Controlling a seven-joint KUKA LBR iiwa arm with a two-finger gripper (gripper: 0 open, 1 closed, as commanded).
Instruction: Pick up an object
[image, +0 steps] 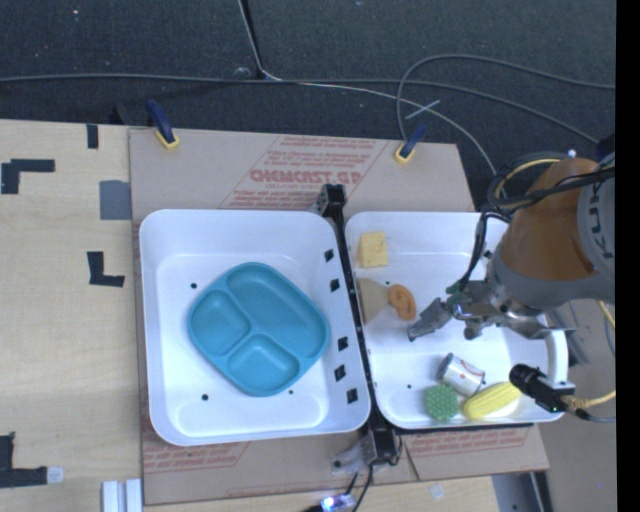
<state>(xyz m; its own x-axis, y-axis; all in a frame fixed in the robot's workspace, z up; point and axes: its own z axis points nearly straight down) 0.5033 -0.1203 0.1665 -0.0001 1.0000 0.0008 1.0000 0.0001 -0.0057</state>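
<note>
the tool (428, 322) hangs over the right bin (420, 405), whether open or closed i cannot tell. just beside it lies an orange piece (402, 300); a silver can (461, 374) sits below it, apart.

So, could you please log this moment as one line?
gripper: over right bin, holding nothing | nearest: orange piece | blue tray: left bin

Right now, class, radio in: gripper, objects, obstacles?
Gripper low over right white bin, nothing visibly held. Orange round piece nearest; small silver can close by. Blue divided plate sits left.
</note>
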